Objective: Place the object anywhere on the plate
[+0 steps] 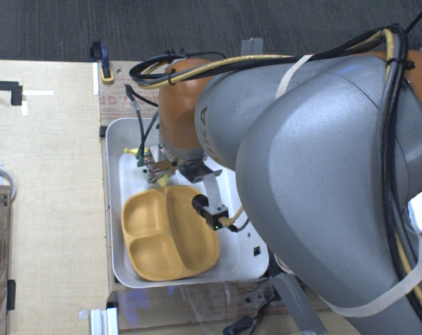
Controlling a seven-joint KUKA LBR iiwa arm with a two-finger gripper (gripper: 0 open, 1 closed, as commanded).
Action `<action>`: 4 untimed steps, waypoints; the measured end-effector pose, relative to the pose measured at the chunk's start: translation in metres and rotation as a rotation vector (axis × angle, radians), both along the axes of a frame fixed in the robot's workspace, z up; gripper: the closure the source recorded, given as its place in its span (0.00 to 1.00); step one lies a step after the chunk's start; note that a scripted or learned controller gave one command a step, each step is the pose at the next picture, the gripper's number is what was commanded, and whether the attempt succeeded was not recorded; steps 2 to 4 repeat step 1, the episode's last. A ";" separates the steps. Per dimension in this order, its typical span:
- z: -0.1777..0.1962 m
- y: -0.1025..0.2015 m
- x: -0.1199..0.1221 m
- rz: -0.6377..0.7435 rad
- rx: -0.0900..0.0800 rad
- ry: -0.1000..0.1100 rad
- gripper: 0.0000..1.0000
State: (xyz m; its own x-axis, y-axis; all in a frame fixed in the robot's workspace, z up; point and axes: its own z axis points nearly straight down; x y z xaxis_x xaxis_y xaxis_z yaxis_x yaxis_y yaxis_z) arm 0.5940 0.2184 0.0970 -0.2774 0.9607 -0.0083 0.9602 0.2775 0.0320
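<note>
Gripper (157,172) sits low in the white bin (117,187), just past the far rim of the tan 3-compartment plate (168,234). Something yellow (162,180) shows at its tip, maybe the object; grasp unconfirmed. You should verify the hold, then carry over any compartment before letting go.

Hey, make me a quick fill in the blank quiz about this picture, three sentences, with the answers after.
1. The plate has ___ compartments.
2. The plate's colour is ___.
3. The plate lies inside a white ___.
4. The band on the arm above the tool is coloured ___.

Missing words: three; yellow; bin; orange.
</note>
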 end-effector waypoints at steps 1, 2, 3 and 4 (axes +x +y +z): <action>0.133 -0.021 -0.081 -0.104 -0.004 0.037 1.00; 0.133 -0.021 -0.081 -0.104 -0.004 0.037 1.00; 0.133 -0.021 -0.081 -0.104 -0.004 0.037 1.00; 0.133 -0.021 -0.081 -0.104 -0.004 0.037 1.00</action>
